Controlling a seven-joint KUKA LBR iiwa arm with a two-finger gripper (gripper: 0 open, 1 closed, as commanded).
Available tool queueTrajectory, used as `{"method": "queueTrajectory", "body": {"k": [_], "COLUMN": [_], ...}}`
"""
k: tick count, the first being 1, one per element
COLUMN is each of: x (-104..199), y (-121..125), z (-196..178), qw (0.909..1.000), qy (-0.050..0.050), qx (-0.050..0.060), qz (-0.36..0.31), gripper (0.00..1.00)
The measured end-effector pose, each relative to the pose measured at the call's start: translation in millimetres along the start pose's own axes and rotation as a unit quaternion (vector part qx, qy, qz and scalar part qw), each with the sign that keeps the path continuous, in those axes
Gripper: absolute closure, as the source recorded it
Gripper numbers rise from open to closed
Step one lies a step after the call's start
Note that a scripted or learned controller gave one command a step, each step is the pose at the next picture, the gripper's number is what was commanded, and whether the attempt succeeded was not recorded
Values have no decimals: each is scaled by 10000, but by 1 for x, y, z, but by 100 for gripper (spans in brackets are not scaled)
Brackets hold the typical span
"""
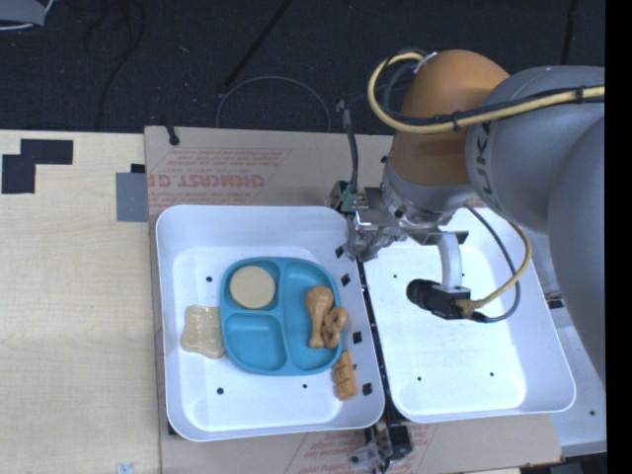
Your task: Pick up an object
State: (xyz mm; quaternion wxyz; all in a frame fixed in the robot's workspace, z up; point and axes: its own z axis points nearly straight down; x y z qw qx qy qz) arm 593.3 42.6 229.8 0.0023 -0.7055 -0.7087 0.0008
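Note:
The left bin (188, 255) holds a blue divided plate (262, 349). On the plate lie a round tan biscuit (251, 286) and a brown drumstick-shaped piece (319, 312), with a pretzel-like piece (337, 322) against it. A pale bread-like piece (202, 331) lies on the bin floor left of the plate. A small brown chunk (344, 375) rests by the plate's lower right corner. My gripper (357, 233) hangs over the ridge between the two bins, above and to the right of the plate, apart from all the food pieces.
The right bin (474, 383) lies under the arm's wrist. A black connector (439, 297) on a yellowish cable hangs over its middle. Cardboard (227, 171) lies under both bins, on a wooden bench (69, 294). The large grey arm covers the upper right.

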Motion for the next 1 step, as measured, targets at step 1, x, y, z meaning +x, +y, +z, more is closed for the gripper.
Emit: {"method": "queueTrajectory", "body": {"k": [1], "x": [59], "y": [-4], "z": [-4], "qw": [10000], "qy": [-2], "qx": [-6], "qz": [-4], "gripper": [100]}}
